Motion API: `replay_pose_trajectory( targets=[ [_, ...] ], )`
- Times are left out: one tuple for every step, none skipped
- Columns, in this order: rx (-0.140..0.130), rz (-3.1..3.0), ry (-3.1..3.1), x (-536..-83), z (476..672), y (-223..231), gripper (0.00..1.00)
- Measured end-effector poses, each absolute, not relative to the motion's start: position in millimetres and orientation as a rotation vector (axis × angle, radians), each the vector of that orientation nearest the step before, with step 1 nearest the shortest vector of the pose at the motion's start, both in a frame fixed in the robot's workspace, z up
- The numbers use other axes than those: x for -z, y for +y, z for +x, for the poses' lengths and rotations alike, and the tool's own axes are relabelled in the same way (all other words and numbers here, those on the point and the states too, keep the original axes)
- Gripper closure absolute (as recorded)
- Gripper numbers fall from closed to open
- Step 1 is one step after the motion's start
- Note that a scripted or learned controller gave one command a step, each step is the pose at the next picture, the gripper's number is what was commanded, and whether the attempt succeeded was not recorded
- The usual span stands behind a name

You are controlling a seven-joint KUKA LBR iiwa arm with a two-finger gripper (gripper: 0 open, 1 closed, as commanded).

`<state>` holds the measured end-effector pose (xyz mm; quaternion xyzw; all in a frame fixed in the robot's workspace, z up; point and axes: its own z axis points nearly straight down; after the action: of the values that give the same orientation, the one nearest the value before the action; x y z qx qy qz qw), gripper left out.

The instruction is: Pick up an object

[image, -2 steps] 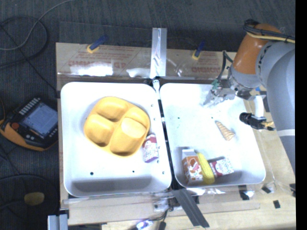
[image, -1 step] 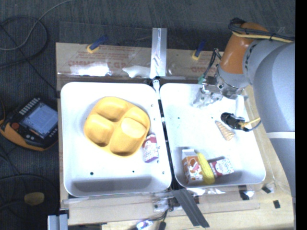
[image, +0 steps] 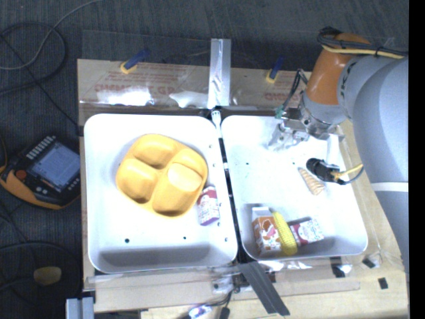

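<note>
My gripper (image: 285, 138) hovers over the far part of the right bin (image: 246, 178), near its back wall, with its fingers apart and nothing between them. A tan ice cream cone (image: 312, 181) lies just below and to the right of it. At the bin's near edge sit a brown and white carton (image: 263, 235), a yellow corn cob (image: 285, 234) leaning on it, and a small red and white carton (image: 307, 230).
The left bin (image: 106, 238) holds a big yellow four-lobed bread-like piece (image: 161, 173) and a small pink-labelled carton (image: 208, 206) against the divider. A handheld pendant (image: 43, 171) lies on the floor at left.
</note>
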<state>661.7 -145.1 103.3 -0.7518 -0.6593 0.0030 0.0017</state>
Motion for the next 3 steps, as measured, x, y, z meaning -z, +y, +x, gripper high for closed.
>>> replay_pose_trajectory(
  targets=[
    [-0.006,-2.141,-2.298,-209,621.2,-157,1.00],
    [-0.003,-2.004,-2.414,-214,519.0,-168,1.00],
    [-0.004,-2.078,-2.350,-200,520.6,-92,1.00]
  ],
)
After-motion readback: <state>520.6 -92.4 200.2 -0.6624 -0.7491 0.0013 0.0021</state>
